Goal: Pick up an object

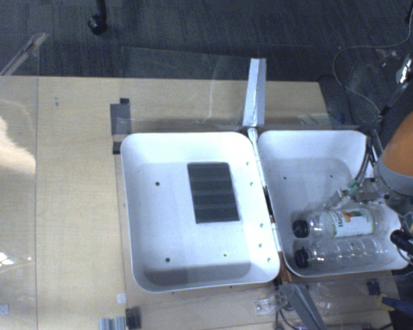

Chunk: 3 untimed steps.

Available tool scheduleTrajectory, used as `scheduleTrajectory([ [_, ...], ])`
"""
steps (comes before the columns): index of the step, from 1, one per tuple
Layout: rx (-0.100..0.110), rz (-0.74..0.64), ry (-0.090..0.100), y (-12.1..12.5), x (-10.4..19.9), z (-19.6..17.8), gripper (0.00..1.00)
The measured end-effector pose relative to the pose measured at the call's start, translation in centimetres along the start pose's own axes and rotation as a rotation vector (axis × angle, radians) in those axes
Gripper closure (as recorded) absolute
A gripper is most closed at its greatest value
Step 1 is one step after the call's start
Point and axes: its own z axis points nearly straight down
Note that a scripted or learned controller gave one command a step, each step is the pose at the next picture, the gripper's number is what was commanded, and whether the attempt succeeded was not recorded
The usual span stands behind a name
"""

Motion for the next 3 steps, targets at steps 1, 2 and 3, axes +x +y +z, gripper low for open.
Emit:
scheduleTrajectory([
  [1,0.006,-0.179,0.0,-1.0,-0.1,1.1,0.0],
  [2,0.008,-0.067,0.004,4.4,6.9,1.3,0.0],
  [3,0.007,-0.28,0.004,3.3,11.6,1.2,0.0],
])
